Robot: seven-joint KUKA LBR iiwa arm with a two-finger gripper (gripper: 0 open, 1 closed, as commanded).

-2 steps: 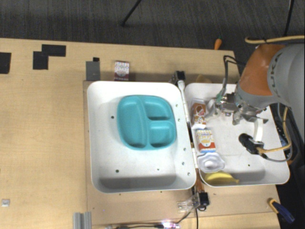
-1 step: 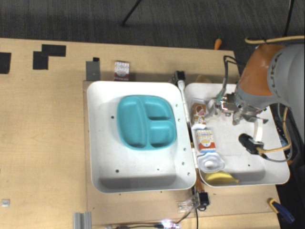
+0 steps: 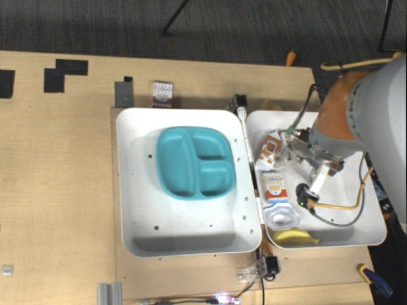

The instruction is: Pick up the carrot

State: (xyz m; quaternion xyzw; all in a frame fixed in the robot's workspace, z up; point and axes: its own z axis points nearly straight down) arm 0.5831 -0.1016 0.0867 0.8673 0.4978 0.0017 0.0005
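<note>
My gripper (image 3: 291, 146) hangs low over the upper part of the right bin (image 3: 356, 234), its tip pointing left at a brown snack packet (image 3: 269, 147). The grey arm with its orange band (image 3: 332, 114) covers the bin's upper right, and whatever lies beneath it is hidden. Just below the packet lies a small white carton with an orange picture (image 3: 273, 185). A small orange object (image 3: 290, 58) sits on the bench beyond the bins; I cannot tell what it is.
The left bin (image 3: 137, 224) holds a teal divided plate (image 3: 194, 161). In the right bin a clear plastic cup (image 3: 282, 216) and a banana (image 3: 296, 237) lie along the near edge. A yellow cable (image 3: 343, 205) loops from the wrist over the bin floor.
</note>
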